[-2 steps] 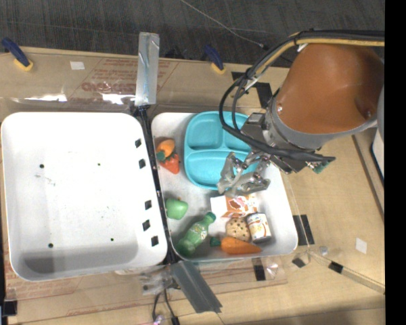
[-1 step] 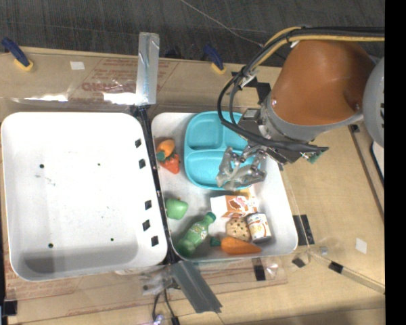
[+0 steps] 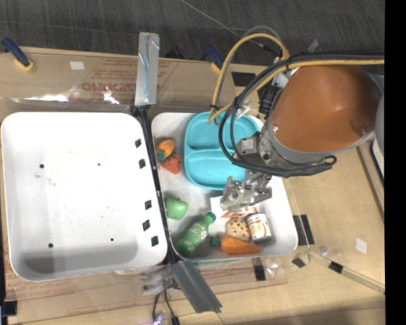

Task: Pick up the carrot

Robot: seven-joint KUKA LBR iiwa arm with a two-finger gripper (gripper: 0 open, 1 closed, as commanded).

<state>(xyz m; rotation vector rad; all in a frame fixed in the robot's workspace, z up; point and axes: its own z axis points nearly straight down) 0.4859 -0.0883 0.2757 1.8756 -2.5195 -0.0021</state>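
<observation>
1. Brown cardboard covers the bench (image 3: 338,249) under two white bins.
2. Left bin (image 3: 27,181) has nothing to grab.
3. Right bin (image 3: 287,239) holds the carrot (image 3: 240,246), lying flat by the near wall.
4. Gripper (image 3: 247,195) hangs just above it, carrying nothing; whether it is apart or together, I cannot tell.
5. Next, I think, it must go down and forward.

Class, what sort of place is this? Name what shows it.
Probably a robot lab: a robot arm reaches over two white bins on a bench, one holding toy food such as a carrot.
</observation>
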